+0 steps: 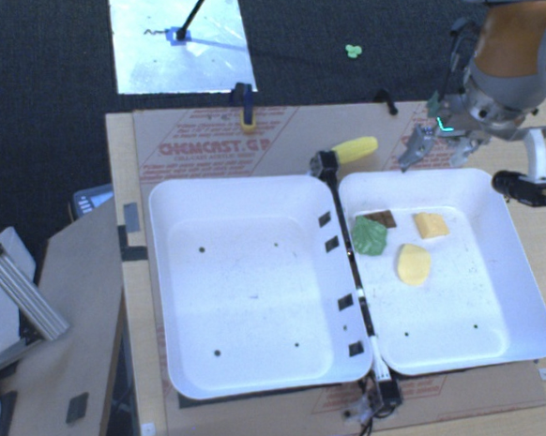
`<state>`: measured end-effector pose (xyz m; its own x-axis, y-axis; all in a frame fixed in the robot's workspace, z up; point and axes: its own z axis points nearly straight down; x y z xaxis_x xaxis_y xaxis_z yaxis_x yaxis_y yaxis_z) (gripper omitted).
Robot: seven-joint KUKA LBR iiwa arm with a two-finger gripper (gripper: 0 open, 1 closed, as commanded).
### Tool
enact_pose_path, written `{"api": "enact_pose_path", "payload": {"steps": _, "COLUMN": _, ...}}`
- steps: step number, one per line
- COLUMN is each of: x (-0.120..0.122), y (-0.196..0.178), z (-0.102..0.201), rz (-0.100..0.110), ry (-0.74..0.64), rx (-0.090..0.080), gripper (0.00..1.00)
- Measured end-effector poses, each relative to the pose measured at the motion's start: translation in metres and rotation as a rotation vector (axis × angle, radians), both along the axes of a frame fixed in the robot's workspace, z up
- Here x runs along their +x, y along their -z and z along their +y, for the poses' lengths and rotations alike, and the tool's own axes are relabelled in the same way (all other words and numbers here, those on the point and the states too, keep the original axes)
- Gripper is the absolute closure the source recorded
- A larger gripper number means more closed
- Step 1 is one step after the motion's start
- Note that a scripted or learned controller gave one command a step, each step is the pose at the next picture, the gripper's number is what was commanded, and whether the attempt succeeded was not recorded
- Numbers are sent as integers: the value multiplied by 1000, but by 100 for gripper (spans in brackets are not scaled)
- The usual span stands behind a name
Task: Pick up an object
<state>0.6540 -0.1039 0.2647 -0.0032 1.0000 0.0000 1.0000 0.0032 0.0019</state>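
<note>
Above right bin's (515,240) far rim, gripper (434,146) hovering, arm (513,43) angled down

A robotics lab, by every sign; a grey and orange arm (513,43) hangs over a bench (201,138) of protective board printed with a maker's name; two white bins (243,196) lie below and left of the gripper (436,143); aluminium framing (14,280) stands far left; dark carpet (36,80) lies beyond.
</note>
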Motion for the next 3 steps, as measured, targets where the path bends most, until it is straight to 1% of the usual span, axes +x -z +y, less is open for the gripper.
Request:
{"api": "enact_pose_path", "payload": {"steps": 1, "x": -44, "y": 85, "z": 81, "rz": 10, "ry": -7, "rx": 4, "gripper": 0}}
{"api": "enact_pose_path", "payload": {"steps": 2, "x": -59, "y": 80, "z": 96, "rz": 3, "ry": -3, "rx": 1, "gripper": 0}}
{"api": "enact_pose_path", "payload": {"steps": 3, "x": -57, "y": 69, "z": 95, "rz": -2, "ry": 0, "rx": 1, "gripper": 100}}
